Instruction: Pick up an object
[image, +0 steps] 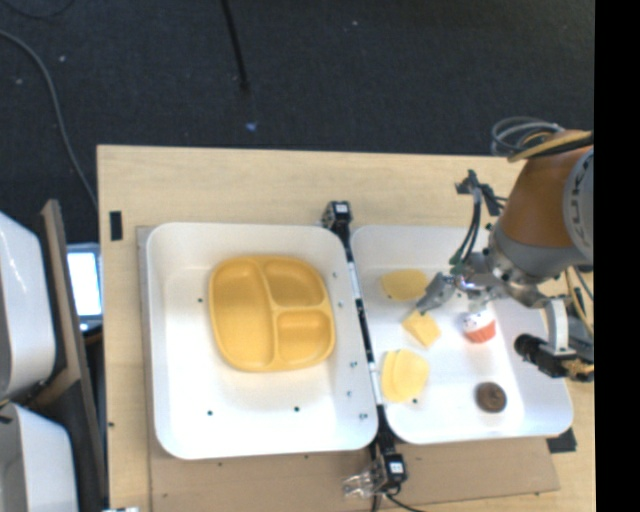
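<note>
Left bin (170, 400): I log one yellow tray (270, 310), centre. Right bin (540, 405): yellow disc (404, 284) upper left, wedge (422, 329) mid-left, second disc (404, 374) lower left, brown puck (490, 397) lower right, red-and-white cup (480, 327) centre. Gripper (462, 290) low above wedge and cup; spread, I cannot tell

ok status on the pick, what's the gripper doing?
Gripper low in right bin, nothing visibly held. Yellow wedge just below it. Red-and-white object close alongside.
</note>
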